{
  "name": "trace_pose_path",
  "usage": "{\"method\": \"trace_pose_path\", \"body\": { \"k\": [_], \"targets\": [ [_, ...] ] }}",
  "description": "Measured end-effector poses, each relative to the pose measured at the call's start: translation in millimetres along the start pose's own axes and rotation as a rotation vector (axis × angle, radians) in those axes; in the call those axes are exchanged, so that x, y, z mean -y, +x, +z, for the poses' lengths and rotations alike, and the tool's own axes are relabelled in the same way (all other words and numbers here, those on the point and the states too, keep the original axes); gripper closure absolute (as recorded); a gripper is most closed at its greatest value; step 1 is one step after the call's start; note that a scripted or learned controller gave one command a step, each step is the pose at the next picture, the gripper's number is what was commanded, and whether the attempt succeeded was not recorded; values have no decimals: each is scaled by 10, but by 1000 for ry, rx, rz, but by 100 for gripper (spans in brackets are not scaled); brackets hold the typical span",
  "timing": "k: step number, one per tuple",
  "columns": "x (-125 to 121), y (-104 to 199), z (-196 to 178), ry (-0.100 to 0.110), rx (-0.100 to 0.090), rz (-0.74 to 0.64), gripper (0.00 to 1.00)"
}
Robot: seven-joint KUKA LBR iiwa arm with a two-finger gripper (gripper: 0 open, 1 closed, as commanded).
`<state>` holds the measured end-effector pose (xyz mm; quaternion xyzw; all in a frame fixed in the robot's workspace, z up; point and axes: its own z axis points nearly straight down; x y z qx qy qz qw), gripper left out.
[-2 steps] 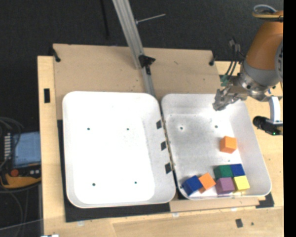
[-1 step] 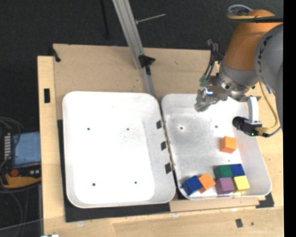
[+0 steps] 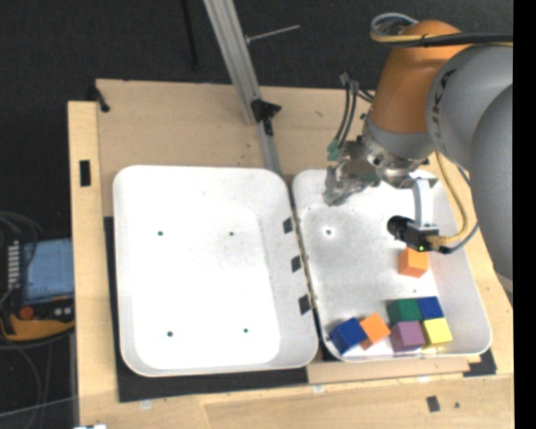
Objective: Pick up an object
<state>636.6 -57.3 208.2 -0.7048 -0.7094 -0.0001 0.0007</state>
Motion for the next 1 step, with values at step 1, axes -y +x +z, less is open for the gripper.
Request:
{"method": "trace_pose_path", "body": {
  "k": [1],
  "targets": [
    [-93,500,-114,-4,0,-1,100]
  ]
}}
